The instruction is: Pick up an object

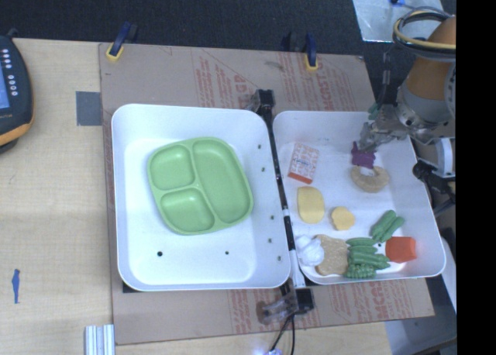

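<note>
Right bin (425,191): pincer (364,152) pinches a purple piece (362,158) above a bagel (370,178)

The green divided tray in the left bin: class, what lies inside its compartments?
The green divided tray has three compartments, all showing bare green plastic with no food. The toy food lies in the right bin. What lies under the tray is hidden.

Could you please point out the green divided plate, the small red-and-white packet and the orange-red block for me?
Green divided plate (203,184), camera view, on the ridge between its compartments.
Red-and-white packet (304,162), camera view, on its printed face.
Orange-red block (401,249), camera view, on its top face.
</note>
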Available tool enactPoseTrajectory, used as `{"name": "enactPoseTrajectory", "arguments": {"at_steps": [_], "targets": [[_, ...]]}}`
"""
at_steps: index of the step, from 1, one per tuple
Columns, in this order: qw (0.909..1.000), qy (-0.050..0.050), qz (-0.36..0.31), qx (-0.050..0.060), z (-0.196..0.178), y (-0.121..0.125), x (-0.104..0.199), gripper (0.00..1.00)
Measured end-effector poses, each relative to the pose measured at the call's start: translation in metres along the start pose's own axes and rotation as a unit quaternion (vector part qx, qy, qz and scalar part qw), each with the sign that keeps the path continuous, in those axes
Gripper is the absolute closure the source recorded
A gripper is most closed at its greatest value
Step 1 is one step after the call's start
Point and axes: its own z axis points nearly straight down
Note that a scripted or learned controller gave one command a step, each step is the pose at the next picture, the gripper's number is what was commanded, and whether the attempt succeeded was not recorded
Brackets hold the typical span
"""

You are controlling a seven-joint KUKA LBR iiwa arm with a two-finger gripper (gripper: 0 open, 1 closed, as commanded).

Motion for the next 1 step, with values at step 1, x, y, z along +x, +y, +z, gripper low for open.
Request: {"name": "enactPoseTrajectory", "arguments": {"at_steps": [1], "targets": [[1.0000,0.000,-0.001,0.001,0.0006,-0.0002,0.0002,0.00]]}}
